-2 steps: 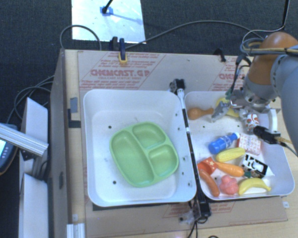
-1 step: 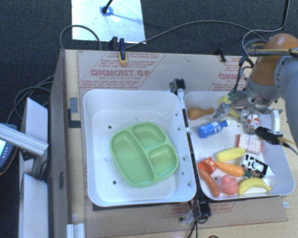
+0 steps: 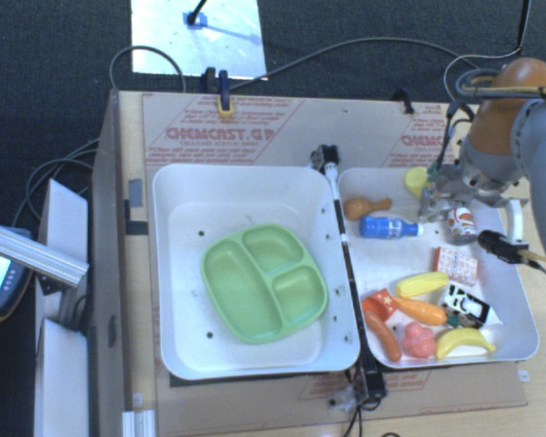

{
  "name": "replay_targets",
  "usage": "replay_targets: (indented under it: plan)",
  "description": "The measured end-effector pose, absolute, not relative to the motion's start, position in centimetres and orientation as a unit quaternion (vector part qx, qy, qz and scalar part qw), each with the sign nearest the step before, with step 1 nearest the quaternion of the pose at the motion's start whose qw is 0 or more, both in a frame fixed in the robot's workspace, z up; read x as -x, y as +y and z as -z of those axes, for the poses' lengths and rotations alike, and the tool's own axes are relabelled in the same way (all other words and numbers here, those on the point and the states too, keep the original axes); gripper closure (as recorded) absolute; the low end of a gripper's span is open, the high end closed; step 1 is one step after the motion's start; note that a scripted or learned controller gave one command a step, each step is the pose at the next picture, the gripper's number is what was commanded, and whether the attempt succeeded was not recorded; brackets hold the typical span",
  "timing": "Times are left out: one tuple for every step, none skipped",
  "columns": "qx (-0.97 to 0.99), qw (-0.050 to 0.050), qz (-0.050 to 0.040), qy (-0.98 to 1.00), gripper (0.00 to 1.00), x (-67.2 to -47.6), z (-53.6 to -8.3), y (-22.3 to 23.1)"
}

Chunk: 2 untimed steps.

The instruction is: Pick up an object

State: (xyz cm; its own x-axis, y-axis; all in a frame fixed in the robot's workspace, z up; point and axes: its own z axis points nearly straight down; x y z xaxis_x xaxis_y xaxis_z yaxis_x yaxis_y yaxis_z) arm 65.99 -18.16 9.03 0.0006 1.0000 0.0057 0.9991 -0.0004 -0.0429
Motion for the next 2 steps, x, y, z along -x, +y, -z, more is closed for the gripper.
replay_targets:
  plan:
    - [0.707,-0.004,0.0016,-0.708,1.0,-59.8,-22.6,-18.2]
    - [0.706,0.0,0.0002,-0.708,1.0,-66.5,-19.5,-20.6]
